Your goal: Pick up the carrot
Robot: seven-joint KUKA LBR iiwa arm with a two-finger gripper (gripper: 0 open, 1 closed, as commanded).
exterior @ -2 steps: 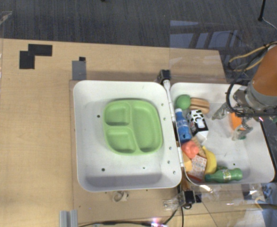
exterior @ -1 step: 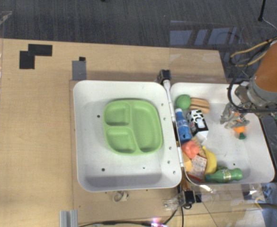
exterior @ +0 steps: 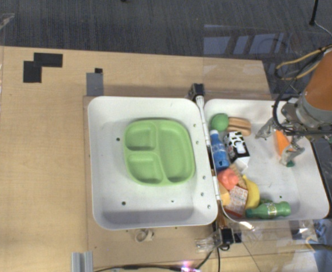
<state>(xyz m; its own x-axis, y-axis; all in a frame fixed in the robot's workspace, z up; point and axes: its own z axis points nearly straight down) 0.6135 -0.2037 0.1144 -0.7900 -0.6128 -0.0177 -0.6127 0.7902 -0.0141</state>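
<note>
Arm's hand [exterior: 280,142] partly hiding carrot [exterior: 282,140].

Dark grey carpet floor [exterior: 154,16] w/ light wood bench [exterior: 41,169]

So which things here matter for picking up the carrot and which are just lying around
For the job:
carrot
gripper

Lying about:
green divided plate in the left bin
green ball
blue bottle
banana
green bottle
</note>
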